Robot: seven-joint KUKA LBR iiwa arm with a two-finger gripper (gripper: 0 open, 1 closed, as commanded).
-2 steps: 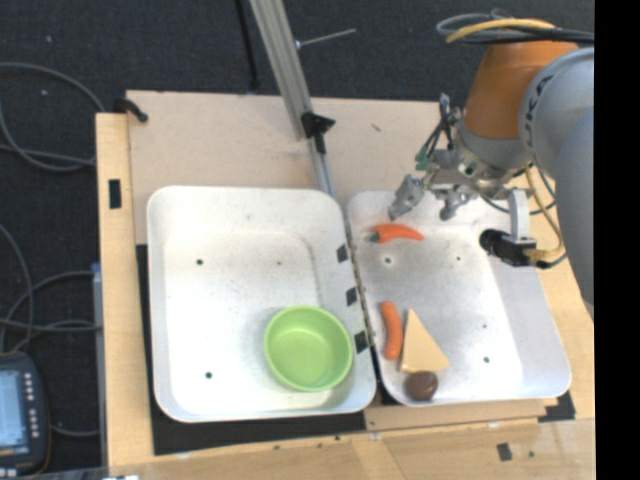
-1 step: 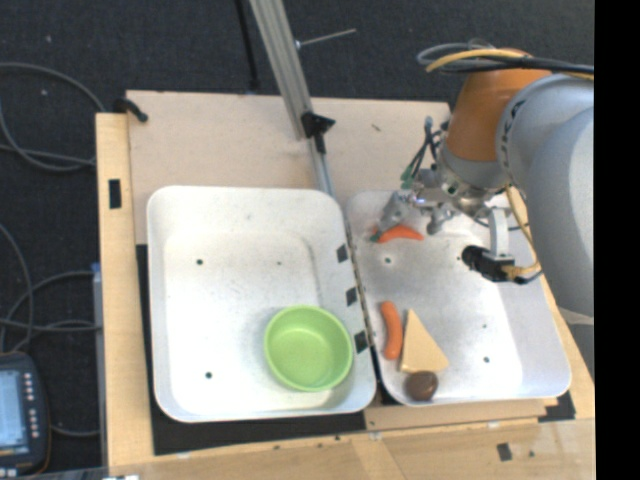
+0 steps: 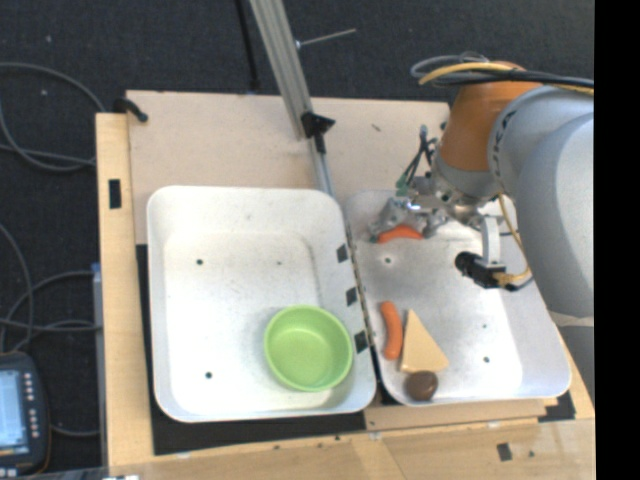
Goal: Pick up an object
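Tool: mine, low over the far left corner of the right bin, hanging from my grey arm with its orange band; whether it is released or clenched I cannot tell.
Surface: tan board carrying both bins side by side.
Left bin: white and shallow, with a green bowl at its near right.
Right bin: white and shallow, partly covered by my arm on its far and right side.
Green bowl: upright, round, near the wall between the two bins.
Tan wedge: lies at the near left of the right bin, touching the carrot.
Carrot: orange, lying lengthwise just beside the left wall of the right bin.
Brown lump: dark, round, at the near edge, just below the wedge.
Orange piece: small, right under my tool; I cannot tell if the tool touches it.
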